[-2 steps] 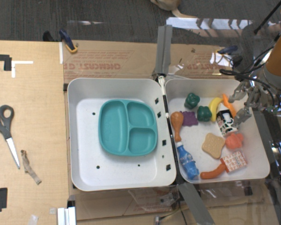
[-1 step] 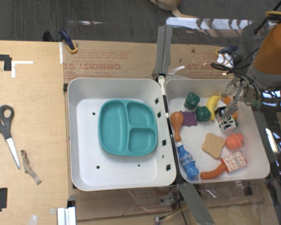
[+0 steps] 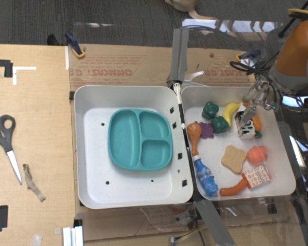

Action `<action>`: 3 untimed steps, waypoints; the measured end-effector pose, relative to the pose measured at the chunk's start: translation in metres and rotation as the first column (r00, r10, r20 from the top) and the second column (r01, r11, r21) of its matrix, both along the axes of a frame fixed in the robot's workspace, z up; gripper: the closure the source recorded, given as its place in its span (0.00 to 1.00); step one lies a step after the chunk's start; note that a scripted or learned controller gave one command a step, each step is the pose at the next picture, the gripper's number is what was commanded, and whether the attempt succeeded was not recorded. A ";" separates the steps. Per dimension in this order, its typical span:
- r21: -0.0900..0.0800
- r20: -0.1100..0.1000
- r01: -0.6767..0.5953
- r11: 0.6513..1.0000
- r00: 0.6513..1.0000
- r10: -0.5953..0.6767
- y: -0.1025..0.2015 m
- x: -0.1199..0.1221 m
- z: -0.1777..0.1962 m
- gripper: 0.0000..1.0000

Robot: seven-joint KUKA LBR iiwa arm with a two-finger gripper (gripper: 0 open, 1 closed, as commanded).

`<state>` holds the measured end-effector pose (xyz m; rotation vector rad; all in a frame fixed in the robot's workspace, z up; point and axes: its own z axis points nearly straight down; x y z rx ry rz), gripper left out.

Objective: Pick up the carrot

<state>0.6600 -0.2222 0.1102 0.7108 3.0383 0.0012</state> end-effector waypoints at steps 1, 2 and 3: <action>0.003 -0.011 0.151 0.989 0.989 -0.151 0.001 -0.010 -0.013 0.00; 0.010 -0.006 0.145 0.989 0.989 -0.145 0.007 -0.007 -0.002 1.00; 0.009 -0.011 0.344 0.939 0.939 -0.344 0.004 -0.066 -0.014 1.00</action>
